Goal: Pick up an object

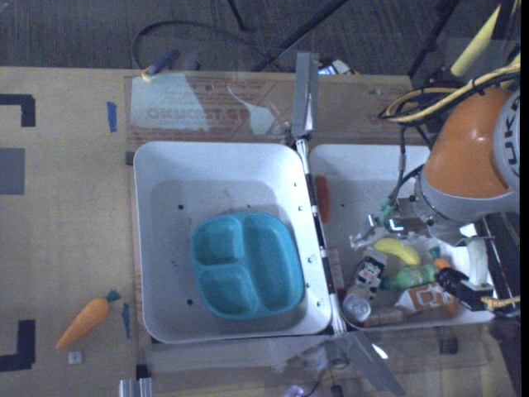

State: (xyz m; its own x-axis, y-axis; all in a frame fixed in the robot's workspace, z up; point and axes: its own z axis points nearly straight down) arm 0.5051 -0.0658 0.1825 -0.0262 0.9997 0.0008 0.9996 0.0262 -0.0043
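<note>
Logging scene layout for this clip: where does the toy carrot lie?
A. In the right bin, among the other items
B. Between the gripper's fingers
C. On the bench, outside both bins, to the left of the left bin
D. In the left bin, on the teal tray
C: the toy carrot lies on the brown bench, clear of the left bin, which holds the teal tray.

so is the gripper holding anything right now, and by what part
Cannot be told. The gripper sits low in the right bin, just above the yellow banana and the pile of items, but no object is visibly between its fingers.
</note>
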